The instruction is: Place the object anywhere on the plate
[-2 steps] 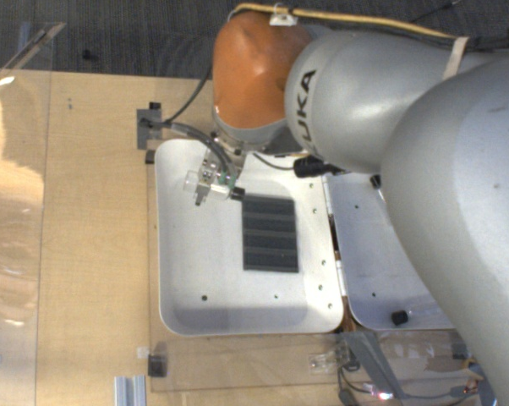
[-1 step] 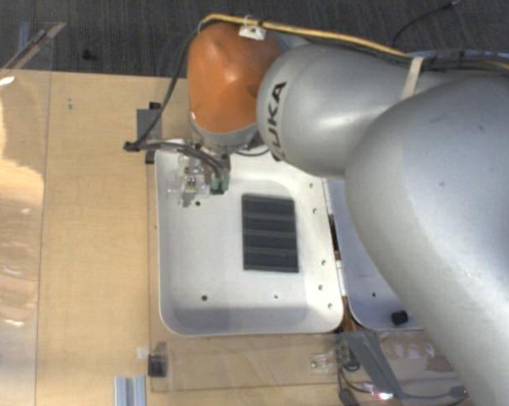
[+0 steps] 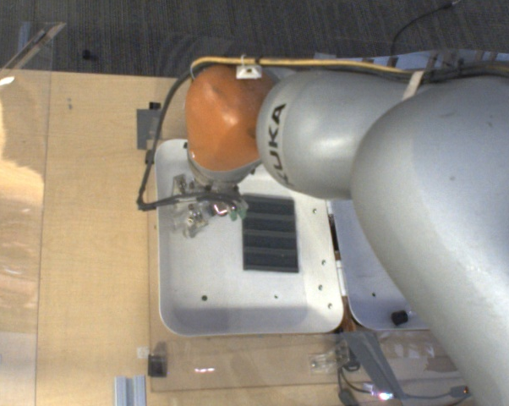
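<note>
The end effector (image 3: 205, 210) hovers over the left bin (image 3: 238, 311), just left of a dark ribbed plate (image 3: 270, 235); its state I cannot tell.

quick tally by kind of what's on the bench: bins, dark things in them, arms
white bins: 2, left and right
dark ribbed slab: 1
small black bit: 1
arm: 1
total: 5

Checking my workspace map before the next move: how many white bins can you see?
2. One bin lies in the middle, below the gripper; the other bin sits to its right, mostly covered by the arm.
</note>
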{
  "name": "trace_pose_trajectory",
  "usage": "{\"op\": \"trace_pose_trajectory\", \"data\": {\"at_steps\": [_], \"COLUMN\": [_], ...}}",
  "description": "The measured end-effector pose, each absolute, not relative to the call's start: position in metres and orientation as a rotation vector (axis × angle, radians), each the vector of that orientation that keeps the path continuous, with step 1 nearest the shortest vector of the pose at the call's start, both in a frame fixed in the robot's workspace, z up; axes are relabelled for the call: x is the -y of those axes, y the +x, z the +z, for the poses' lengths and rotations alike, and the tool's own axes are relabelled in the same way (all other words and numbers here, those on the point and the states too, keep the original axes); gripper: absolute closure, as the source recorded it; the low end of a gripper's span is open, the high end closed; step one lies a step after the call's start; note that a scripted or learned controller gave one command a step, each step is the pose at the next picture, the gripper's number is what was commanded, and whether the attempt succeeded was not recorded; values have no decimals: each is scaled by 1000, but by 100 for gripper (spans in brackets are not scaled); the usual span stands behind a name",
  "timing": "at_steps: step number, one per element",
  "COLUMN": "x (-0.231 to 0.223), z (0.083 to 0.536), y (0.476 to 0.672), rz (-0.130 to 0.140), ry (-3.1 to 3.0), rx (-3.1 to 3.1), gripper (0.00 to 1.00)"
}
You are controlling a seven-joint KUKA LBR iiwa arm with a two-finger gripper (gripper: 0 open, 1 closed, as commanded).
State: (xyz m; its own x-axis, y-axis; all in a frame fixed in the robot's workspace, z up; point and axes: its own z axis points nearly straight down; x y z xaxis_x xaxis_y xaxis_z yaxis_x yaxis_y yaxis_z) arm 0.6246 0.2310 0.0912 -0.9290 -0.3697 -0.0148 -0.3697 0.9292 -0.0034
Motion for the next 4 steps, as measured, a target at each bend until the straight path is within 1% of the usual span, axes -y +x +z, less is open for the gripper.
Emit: {"op": "trace_pose_trajectory", "data": {"at_steps": [1,2,3,4], "x": [-234,-223,-196,-201], "z": [90,93,183,299], "y": [667,593,614,670], "rz": [0,2,-4,-4], "ry": [-1200,-1695,-2282,-2472], "rx": [-2888,-2633,-2141,-1919], "gripper": [100,100,100,100]}}
